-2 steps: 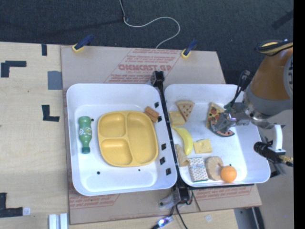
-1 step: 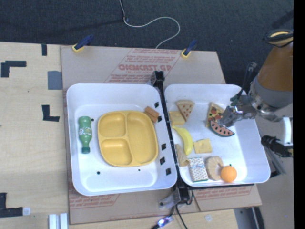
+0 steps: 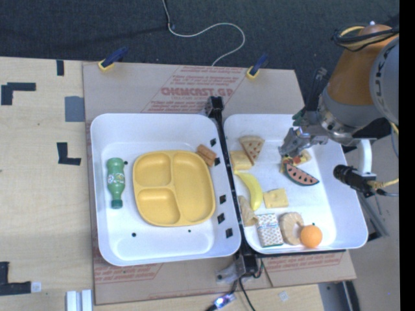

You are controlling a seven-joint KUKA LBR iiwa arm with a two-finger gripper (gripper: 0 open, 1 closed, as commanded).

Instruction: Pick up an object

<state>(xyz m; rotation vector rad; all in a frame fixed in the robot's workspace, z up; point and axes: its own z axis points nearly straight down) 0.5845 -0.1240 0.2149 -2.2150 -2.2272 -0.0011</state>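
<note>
Bins: 2 white, L bin point(image 3: 104, 193) & R bin point(image 3: 343, 232)
L bin: 1 yellow divided plate point(image 3: 174, 188), 1 green bottle point(image 3: 115, 181)
Cardboard point(image 3: 188, 94): red print, "CHEMCAST"-ish
Hand point(image 3: 293, 149): over R bin, grip can't tell

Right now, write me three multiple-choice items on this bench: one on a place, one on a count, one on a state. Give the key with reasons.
1. Where does the green bottle lie?
A. In the left bin, left of the yellow plate
B. In the right bin, beside the orange
C. On the cardboard outside both bins

2. How many compartments does the yellow plate have?
A. Two
B. Three
C. Five

3. What is in the yellow plate's compartments?
A. A banana
B. A watermelon slice
C. Nothing

Key: 1 A, the bottle lies inside the left bin by its left wall, with the plate on its right. 2 B, two compartments sit along the plate's top and one wide one below. 3 C, all three show bare yellow; the banana and watermelon slice lie in the right bin.
</note>
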